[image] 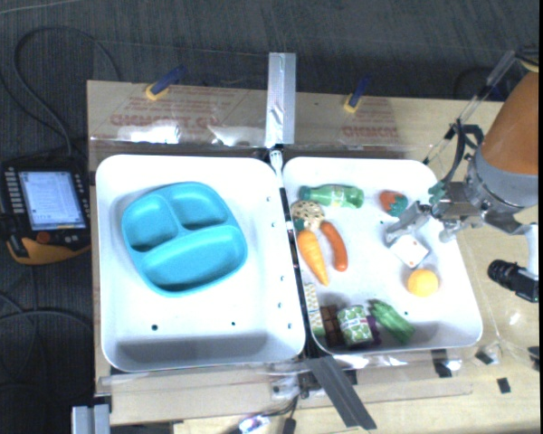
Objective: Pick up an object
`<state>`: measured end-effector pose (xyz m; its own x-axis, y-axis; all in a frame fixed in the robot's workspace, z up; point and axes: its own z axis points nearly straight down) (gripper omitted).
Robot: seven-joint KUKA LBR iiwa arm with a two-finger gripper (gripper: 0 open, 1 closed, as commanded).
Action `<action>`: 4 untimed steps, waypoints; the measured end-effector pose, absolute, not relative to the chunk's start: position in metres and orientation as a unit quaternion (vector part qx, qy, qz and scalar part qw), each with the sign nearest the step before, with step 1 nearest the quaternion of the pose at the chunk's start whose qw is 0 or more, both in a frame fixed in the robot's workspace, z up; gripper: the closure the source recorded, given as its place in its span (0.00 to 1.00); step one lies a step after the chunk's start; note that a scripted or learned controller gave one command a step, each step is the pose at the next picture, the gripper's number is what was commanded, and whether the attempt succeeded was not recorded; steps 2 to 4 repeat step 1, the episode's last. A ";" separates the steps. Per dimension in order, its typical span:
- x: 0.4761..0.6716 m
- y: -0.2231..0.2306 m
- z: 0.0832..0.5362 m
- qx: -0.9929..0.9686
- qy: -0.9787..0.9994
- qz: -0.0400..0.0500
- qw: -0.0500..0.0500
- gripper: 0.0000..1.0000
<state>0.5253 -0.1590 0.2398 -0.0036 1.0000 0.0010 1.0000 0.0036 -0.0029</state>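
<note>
My gripper (423,233) hangs over the right side of the right bin (452,328), open, with nothing between its fingers. A small white block (414,254) lies just below it, and an orange ball (423,282) sits a little nearer the front. A red and teal toy (393,202) lies to the gripper's left. Along the bin's left side are a green bottle (330,194), a speckled mushroom-like piece (306,212), a carrot (312,253) and a red sausage-shaped piece (335,245). At the front lie a dark green packet (356,325) and a green vegetable (392,320).
The left bin (118,333) holds a blue divided plate (185,235). A control pendant (42,208) lies off the bench to the left. Clamps and a metal bar (281,98) stand behind the bins. The grey arm with its orange band (516,129) comes in from the right.
</note>
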 end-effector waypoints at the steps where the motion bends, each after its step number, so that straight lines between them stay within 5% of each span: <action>1: 0.524 -0.093 0.196 -0.682 -0.731 0.001 0.001 0.00; 4: 0.524 -0.093 0.196 -0.682 -0.731 0.001 0.001 0.00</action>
